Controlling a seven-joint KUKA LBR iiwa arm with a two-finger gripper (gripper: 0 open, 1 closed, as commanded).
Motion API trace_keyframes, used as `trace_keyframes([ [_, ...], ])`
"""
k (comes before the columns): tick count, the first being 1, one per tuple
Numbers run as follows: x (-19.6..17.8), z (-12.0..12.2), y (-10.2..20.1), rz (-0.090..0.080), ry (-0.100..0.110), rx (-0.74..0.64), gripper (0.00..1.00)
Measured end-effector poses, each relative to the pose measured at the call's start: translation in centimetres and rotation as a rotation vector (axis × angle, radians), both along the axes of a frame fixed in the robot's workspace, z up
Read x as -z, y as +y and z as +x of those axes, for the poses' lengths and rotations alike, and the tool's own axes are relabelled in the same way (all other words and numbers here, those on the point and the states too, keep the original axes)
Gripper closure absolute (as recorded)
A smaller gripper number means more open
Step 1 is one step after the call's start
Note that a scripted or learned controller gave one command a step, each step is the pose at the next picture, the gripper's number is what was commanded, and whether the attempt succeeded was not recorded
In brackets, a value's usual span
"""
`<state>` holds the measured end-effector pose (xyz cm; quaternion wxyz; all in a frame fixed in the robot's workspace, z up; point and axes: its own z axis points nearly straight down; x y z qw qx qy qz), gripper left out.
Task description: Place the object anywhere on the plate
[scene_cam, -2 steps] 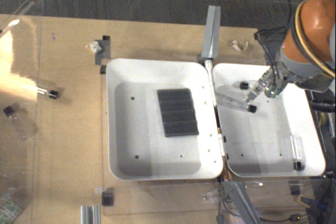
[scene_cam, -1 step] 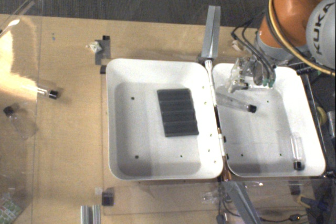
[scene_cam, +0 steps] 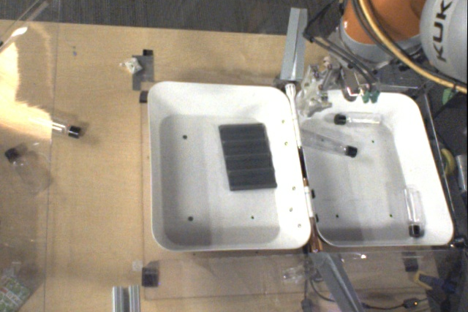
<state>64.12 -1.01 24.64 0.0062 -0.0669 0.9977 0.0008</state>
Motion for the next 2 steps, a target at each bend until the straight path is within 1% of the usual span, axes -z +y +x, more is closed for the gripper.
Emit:
trace_keyframes([
  [1,2.5,-0.2,6.7,-0.001,0.002,-0.256,1.00],
  [2,6.0,0.3,12.0,-0.003,0.003,-0.575,1.00],
])
